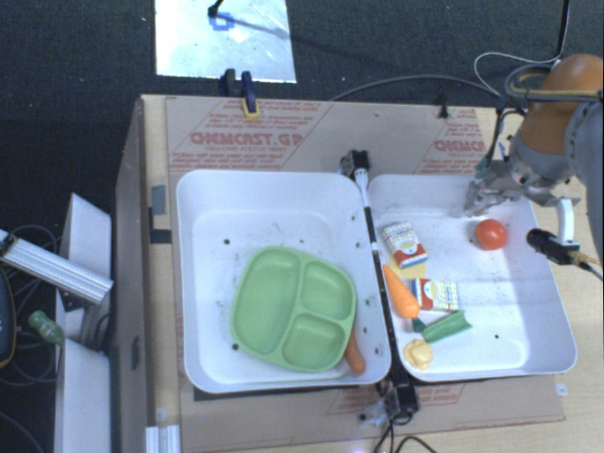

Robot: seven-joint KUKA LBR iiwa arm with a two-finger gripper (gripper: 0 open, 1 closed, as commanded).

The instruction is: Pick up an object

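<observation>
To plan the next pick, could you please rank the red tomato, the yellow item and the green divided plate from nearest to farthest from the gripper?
From the gripper:
1. Red tomato, right bin, just below the gripper.
2. Yellow item, right bin's front-left corner.
3. Green divided plate, left bin.

the gripper (483,196) hangs over the right bin (543,333) just beside a red tomato (490,234).

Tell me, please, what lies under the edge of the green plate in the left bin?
An orange carrot-like piece sticks out from beneath the lower right edge of the green plate, against the left bin wall. The plate covers its other end, so its full length stays hidden.
</observation>
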